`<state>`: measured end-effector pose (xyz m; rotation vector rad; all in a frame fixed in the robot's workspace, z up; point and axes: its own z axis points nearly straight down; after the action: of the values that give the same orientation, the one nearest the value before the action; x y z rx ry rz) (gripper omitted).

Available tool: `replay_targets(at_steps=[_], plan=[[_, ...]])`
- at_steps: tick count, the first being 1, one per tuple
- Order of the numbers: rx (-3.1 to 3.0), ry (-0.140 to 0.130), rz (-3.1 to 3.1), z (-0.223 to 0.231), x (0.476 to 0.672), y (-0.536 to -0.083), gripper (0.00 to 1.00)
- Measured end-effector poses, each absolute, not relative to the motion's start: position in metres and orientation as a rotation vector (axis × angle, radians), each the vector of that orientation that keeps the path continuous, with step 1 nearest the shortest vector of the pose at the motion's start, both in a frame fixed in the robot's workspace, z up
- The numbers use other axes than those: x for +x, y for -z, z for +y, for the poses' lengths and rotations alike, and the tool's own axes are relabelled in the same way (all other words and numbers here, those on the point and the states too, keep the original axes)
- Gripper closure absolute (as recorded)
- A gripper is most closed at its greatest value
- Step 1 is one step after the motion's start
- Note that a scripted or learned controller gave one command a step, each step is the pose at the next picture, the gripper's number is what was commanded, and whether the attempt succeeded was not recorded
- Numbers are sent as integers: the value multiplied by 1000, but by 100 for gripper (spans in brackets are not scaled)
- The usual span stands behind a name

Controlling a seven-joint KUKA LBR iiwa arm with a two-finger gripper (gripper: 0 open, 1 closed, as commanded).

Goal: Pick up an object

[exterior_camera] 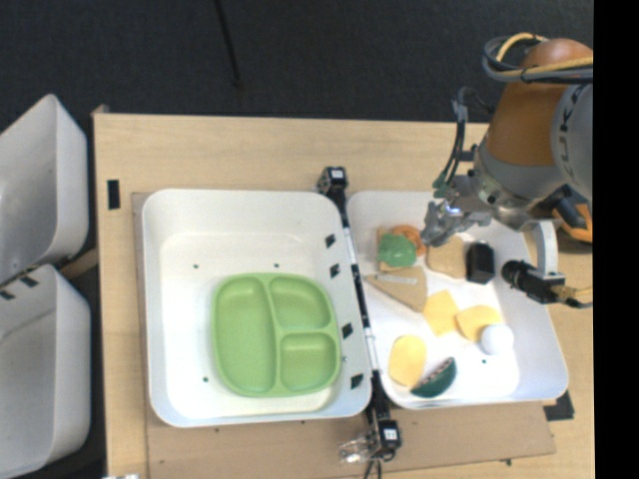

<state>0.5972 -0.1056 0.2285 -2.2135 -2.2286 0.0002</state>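
Observation:
The right bin (532,375) holds several small toy foods. A green piece (396,252) lies on an orange one (408,236) near the bin's left wall. Below them lies a tan wedge (401,290). Further down are yellow pieces (440,310) (475,319) (406,357), a white ball (495,339) and a dark green slice (436,377). A black block (480,262) lies in the middle right. My gripper (437,230) hangs low over the upper part of this bin, just right of the orange and green pieces, with nothing visibly in it.
The left bin (180,230) bears a light green divided plate (277,333). A black divider with clips (349,267) separates the bins. The arm's grey and orange body (529,138) looms over the right bin's far corner. White chairs (35,198) stand at the left.

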Motion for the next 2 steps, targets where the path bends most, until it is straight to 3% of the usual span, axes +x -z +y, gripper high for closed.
replay_targets(at_steps=[2], plan=[[-2216,-1,-2227,-22,618,-231,100]])
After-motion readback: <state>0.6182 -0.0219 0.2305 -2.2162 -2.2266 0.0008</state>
